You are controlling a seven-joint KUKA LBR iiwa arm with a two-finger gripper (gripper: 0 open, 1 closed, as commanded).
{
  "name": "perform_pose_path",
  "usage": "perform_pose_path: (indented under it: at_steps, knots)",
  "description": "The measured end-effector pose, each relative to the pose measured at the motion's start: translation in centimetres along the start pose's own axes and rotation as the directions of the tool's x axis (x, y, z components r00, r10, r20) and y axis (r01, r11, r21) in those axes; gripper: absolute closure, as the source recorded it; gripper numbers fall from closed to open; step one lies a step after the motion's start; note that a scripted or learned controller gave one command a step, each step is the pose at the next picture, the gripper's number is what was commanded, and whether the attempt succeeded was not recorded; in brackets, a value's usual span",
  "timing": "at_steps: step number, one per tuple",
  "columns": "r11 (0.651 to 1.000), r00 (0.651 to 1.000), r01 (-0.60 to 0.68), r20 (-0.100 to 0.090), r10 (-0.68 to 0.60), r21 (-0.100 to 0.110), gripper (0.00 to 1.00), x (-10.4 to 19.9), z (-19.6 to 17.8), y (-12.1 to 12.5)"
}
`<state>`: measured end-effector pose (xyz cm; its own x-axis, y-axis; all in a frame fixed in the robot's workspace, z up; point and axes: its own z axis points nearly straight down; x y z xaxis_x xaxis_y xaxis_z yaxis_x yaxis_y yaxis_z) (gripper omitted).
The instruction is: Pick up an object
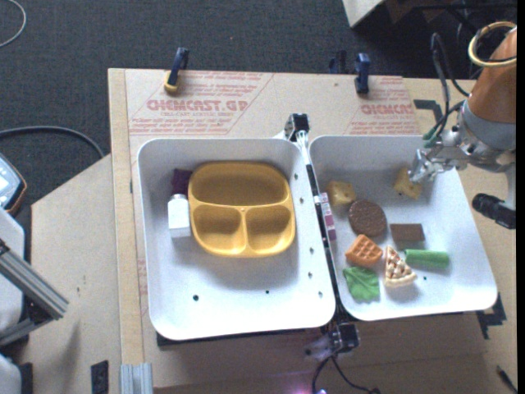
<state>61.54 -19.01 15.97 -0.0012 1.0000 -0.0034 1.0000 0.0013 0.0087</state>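
Note:
The right bin (459,290) holds several toy foods. A yellow cheese wedge (404,186) lies near its far side. My gripper (423,167) hangs just above and to the right of the wedge, close to the bin's far right corner. Nothing is visibly held. Further forward lie a yellow cube (340,193), a brown round cookie (367,217), a brown square (407,235), a green cylinder (427,258), an orange waffle wedge (364,251), a pizza slice (399,267) and a green leaf (362,283).
The left bin (238,306) holds a yellow divided plate (242,208), a white bottle (179,215) and a small purple item (181,177). A raised divider (316,203) separates the two bins. Clamps (175,71) sit at the board's far edge.

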Motion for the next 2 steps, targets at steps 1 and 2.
perform_pose_path:
  at_steps: [1, 2]
  knots:
    - [1.000, 1.000, 0.001, -0.001, -0.001, 0.000, 1.00, 0.8, -4.9, 0.6]
    - [1.000, 1.000, 0.000, -0.001, 0.000, 0.003, 1.00, 0.8, -6.7, 0.8]
